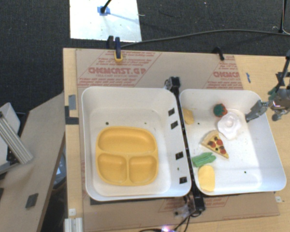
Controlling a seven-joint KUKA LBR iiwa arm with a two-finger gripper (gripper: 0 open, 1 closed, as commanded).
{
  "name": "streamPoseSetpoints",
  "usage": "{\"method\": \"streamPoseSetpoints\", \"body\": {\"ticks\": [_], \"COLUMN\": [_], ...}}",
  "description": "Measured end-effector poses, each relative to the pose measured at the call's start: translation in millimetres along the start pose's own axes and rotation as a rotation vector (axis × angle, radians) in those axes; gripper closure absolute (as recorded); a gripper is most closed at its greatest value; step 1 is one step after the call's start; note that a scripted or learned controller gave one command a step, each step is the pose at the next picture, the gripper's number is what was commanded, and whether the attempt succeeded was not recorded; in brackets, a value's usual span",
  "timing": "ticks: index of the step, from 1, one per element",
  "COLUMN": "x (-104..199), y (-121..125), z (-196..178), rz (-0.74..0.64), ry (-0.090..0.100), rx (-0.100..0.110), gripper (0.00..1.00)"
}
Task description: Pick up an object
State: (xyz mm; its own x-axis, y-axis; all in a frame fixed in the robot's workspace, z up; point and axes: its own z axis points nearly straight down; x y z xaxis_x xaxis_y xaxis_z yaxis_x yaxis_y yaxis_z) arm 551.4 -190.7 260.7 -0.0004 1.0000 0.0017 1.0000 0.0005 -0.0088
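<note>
The right white bin (275, 166) holds several toy foods. A pizza slice (215, 144) lies in the middle, with a green piece (203, 159) and a yellow oval piece (206, 178) below it. A white fried-egg shape (229, 125) lies further back beside a red-and-green strawberry (220, 110). A small yellow piece (188, 116) rests against the left wall. My gripper (267, 111) hangs over the bin's back right rim, to the right of the egg shape, open with nothing between its fingers.
The left white bin (89, 129) holds a yellow divided tray (127, 155). A black divider strip (180, 139) runs between the two bins. Both bins sit on a cardboard-covered bench (135, 66). The grey arm (289, 93) comes in at the right edge.
</note>
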Motion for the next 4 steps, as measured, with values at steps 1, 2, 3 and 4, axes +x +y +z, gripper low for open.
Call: {"method": "streamPoseSetpoints", "body": {"ticks": [1,2,3,4], "x": [0.6,-1.6,0.2,8.9], "y": [2.2,3.2,0.2,-2.2], "z": [-6.1,35.1,77.4,123.9], "rz": [-0.003,-0.001,0.0,-0.001], "ry": [-0.002,-0.002,-0.001,-0.001], "rx": [-0.01,-0.009,-0.008,-0.007], "gripper": [0.0,0.0,0.0,0.0]}}
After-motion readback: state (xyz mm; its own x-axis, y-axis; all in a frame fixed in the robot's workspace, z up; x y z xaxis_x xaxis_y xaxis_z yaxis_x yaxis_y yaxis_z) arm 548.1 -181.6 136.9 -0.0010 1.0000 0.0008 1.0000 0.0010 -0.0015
